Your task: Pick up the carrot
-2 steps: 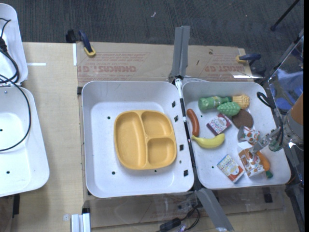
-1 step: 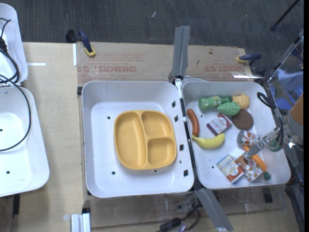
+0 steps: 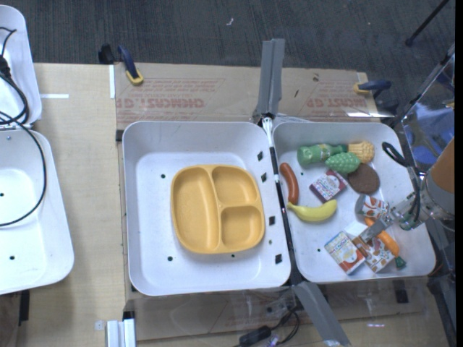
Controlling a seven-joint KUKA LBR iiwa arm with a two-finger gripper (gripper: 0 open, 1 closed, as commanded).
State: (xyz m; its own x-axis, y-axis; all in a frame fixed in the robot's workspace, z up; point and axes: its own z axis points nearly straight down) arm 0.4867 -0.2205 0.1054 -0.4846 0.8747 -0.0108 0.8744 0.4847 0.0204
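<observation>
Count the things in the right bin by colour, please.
Green: 2
Yellow: 2, corn, banana
Red: 1, sausage
Brown: 1
Orange: 1, carrot
Printed cartons: about 4
Total: about 11

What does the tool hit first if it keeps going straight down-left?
Most likely the carrot, lying right under the tool in the right bin. Depth is hard to judge from above; the small cartons sit just beyond.

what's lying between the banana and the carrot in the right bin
In the camera view, between the banana and the carrot lie bare bin floor and the upper corner of a small white carton.
</observation>
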